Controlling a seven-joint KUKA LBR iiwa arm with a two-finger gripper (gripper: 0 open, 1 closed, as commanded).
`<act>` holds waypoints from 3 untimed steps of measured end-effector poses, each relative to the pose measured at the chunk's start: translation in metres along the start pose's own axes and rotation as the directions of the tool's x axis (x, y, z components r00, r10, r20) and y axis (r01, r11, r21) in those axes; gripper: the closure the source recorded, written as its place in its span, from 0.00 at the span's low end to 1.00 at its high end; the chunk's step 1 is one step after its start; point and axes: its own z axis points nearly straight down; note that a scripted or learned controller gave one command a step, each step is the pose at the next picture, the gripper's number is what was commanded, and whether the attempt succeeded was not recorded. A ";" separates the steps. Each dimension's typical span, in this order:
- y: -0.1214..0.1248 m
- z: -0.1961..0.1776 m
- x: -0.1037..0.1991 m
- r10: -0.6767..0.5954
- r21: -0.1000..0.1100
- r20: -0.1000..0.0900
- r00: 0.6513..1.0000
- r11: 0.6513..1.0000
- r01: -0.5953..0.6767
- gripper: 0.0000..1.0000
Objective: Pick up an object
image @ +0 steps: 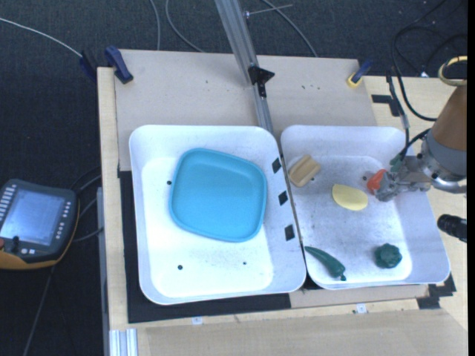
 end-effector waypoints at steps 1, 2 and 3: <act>0.008 -0.051 0.008 -0.001 -0.001 0.000 1.000 1.000 0.001 1.00; 0.009 -0.101 0.008 -0.001 -0.001 0.000 1.000 1.000 0.001 1.00; 0.011 -0.102 0.070 -0.006 0.003 -0.003 1.000 1.000 0.006 1.00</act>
